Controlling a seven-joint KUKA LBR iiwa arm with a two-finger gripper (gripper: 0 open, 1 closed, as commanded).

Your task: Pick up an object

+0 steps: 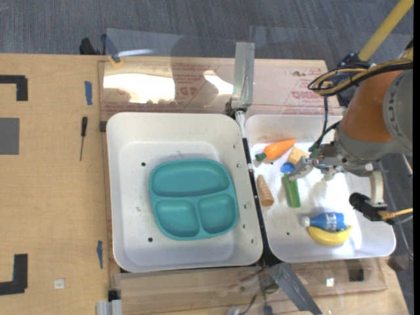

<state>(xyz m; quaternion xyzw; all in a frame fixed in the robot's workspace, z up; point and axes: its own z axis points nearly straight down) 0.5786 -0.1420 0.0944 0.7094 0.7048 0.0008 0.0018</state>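
Note:
The right bin [375, 240] holds several small objects. An orange carrot [279, 149] lies at its back, with a tan block [297, 155] and a small blue piece [287, 168] just in front of it. A green cylinder [291, 191] lies mid-bin, and a brown cork-like roll [265, 191] rests by the left wall. A blue bottle [327, 220] and a yellow banana [330, 234] lie at the front. My gripper [306, 168] hangs low over the bin's middle, right beside the blue piece and above the green cylinder's top end. I see nothing held in it.
The left bin [121, 176] carries a teal divided tray [192, 197]. A raised divider wall [248, 169] separates the two bins. The arm's grey and orange body [371, 120] and its cables cover the right bin's back right corner.

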